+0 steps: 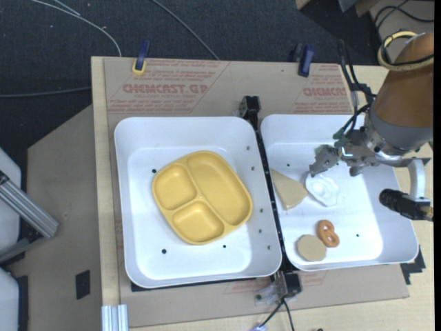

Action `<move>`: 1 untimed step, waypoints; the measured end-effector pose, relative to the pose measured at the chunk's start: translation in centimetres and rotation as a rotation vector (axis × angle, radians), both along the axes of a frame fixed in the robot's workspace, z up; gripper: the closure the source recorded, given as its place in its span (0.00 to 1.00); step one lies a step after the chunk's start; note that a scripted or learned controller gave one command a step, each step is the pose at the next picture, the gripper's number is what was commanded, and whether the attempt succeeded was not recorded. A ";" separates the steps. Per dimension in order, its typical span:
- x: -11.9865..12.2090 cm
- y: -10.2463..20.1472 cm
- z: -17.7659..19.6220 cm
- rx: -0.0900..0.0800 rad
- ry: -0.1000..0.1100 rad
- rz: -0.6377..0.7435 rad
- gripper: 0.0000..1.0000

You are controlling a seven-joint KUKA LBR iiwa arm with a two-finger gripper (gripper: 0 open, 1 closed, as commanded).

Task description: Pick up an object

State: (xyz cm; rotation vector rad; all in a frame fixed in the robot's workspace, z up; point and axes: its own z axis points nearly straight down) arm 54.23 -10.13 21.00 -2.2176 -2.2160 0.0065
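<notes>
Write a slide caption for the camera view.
Gripper hovers over the right bin above a white object; yellow tray in left bin.

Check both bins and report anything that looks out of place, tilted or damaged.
Nothing stands out. The yellow divided tray lies flat in the left bin, merely turned at an angle. In the right bin, the tan wedge, white object, pretzel and round cracker lie separate and intact.
</notes>
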 end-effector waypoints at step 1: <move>-0.3 -0.9 -5.3 -0.001 -0.006 0.000 0.00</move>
